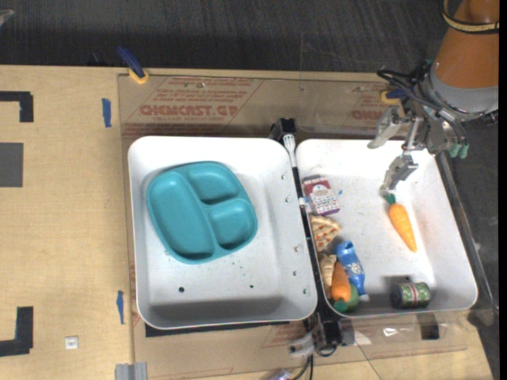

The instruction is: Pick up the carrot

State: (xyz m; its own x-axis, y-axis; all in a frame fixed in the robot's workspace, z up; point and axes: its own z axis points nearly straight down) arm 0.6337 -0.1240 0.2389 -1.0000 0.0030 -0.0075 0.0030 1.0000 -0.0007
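The orange carrot (pixel 402 224), with a small green top, lies in the right bin (pixel 455 236) near its right wall, pointing toward the front. My gripper (pixel 390 155) hangs over the back of that bin, just above and behind the carrot's green end. Its fingers (pixel 398 171) stand open with nothing between them, and the lower one reaches close to the carrot's top without gripping it.
The left bin (pixel 150 291) holds a teal divided plate (pixel 201 210). Along the right bin's left wall lie a red and white packet (pixel 319 195), a beige snack (pixel 324 232), a blue bottle (pixel 350 266) and an orange toy (pixel 341 285). A green can (pixel 410 294) lies at the front.
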